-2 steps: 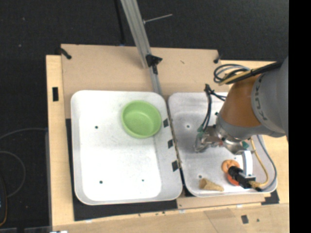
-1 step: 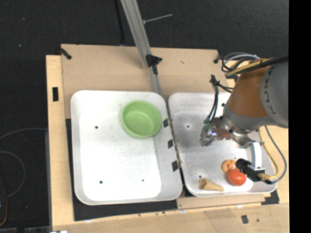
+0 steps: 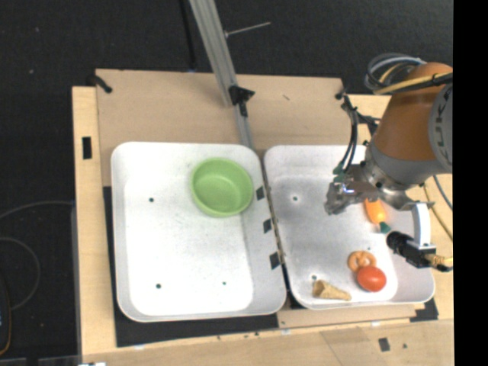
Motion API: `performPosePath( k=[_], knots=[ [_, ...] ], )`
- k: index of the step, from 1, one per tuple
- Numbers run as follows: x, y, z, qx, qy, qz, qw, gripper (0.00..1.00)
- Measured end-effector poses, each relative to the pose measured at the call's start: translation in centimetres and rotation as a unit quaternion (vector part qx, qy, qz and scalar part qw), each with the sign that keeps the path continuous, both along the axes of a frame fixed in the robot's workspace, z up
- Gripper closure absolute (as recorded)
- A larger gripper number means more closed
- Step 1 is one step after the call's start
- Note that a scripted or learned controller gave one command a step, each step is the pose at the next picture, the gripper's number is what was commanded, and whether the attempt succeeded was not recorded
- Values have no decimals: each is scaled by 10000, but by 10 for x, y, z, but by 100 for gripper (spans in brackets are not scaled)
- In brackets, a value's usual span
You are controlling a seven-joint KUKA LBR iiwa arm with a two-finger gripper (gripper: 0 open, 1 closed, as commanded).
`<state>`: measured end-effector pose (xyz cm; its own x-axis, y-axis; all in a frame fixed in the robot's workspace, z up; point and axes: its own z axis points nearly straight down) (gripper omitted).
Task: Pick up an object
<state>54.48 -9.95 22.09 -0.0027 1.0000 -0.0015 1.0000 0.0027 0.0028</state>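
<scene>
Nearest, a tan cone [image 3: 331,290], a red tomato [image 3: 371,279] and an orange piece [image 3: 358,261] crowd the right bin's [image 3: 305,227] front rim. A carrot [image 3: 375,212] lies beside the gripper [image 3: 336,201], whose fingers' spread I cannot tell. Farther left, a green bowl [image 3: 222,187] sits by the left bin's [image 3: 152,235] back edge.

Two white bins sit side by side on a brown bench. The left bin [image 3: 152,265] has a green bowl [image 3: 222,187] near its top. The right bin [image 3: 305,235] has a red tomato [image 3: 371,279], a small orange thing [image 3: 358,261] touching it, and a tan cone [image 3: 330,289] near the front. The gripper [image 3: 338,198] hangs over the right bin, next to a carrot [image 3: 376,212].
</scene>
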Motion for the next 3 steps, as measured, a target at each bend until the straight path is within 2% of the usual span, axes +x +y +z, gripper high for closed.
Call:
performPosePath(
  k=[1,3],
  knots=[
    [6,4,63,0,-30,7,10000,100],
    [36,88,57,4,5,16,10000,100]
  ],
)
